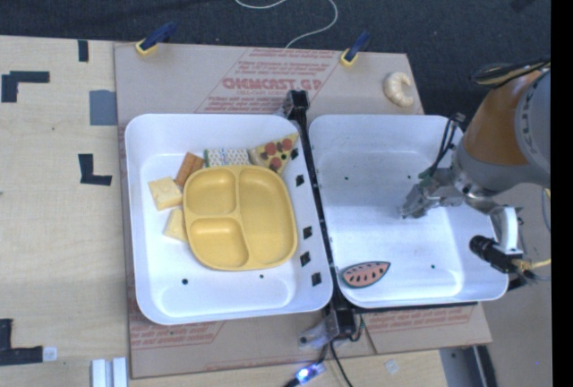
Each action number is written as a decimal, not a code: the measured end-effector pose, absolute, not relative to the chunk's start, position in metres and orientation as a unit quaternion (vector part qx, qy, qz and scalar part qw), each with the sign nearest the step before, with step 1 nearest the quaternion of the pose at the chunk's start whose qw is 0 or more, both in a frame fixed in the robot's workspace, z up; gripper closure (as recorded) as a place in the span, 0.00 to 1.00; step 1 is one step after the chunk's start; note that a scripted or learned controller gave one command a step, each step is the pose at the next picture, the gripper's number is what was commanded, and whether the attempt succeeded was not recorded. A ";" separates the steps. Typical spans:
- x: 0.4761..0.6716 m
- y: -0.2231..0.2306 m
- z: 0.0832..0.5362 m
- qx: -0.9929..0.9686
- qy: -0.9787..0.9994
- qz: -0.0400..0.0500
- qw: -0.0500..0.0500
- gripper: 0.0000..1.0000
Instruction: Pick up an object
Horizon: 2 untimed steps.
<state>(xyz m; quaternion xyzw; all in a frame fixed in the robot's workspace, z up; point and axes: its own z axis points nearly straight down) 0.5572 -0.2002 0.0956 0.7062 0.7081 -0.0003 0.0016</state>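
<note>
Wooden bench with a cardboard sheet under two white bins. Left bin: yellow divided plate, toast-like pieces at its left edge, pizza slice toy near the top. Right bin: watermelon slice flat near the front wall. Gripper low over the bin floor, up and right of the slice, apart from it, nothing between its fingers; spread or pressed together, can't tell. Arm enters from the right.

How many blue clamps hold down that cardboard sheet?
2. One blue clamp grips the cardboard sheet at its far left corner, the other at its far edge, further right. Others may be hidden along the near edge.
</note>
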 end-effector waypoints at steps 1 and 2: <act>0.560 -0.194 0.157 0.706 0.708 0.001 0.002 1.00; 0.564 -0.189 0.220 0.706 0.708 0.001 0.002 1.00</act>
